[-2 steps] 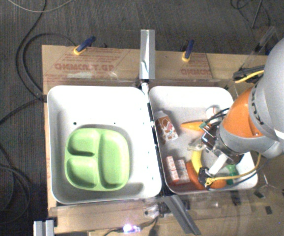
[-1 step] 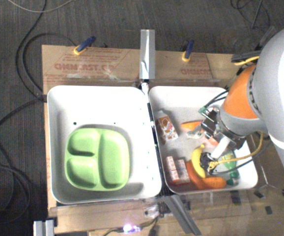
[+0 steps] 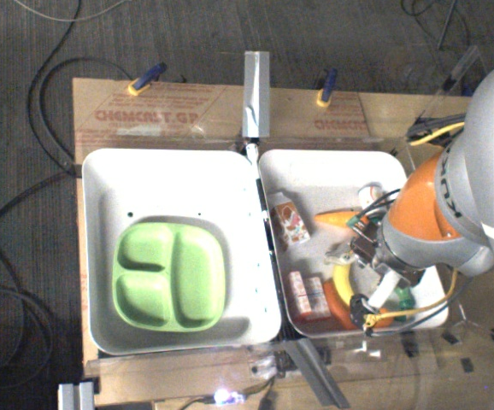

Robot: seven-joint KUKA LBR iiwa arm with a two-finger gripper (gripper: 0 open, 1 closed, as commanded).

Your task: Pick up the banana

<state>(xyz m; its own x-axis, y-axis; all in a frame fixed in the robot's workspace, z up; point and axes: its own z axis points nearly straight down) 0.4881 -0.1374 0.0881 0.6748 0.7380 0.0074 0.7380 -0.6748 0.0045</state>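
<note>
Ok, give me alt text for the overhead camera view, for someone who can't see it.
The grey and orange arm's gripper hangs over the right bin, close to a yellow banana that lies beside a reddish carton. The left bin holds a green divided plate.

The arm [image 3: 491, 161] is smooth, rounded, pale grey, with a broad orange band [image 3: 422, 207] above a grey wrist [image 3: 418, 250]. Thin dark wires [image 3: 377, 205] loop alongside.

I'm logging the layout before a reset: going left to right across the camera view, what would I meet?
green divided plate → small printed carton → banana → arm's orange band
</note>
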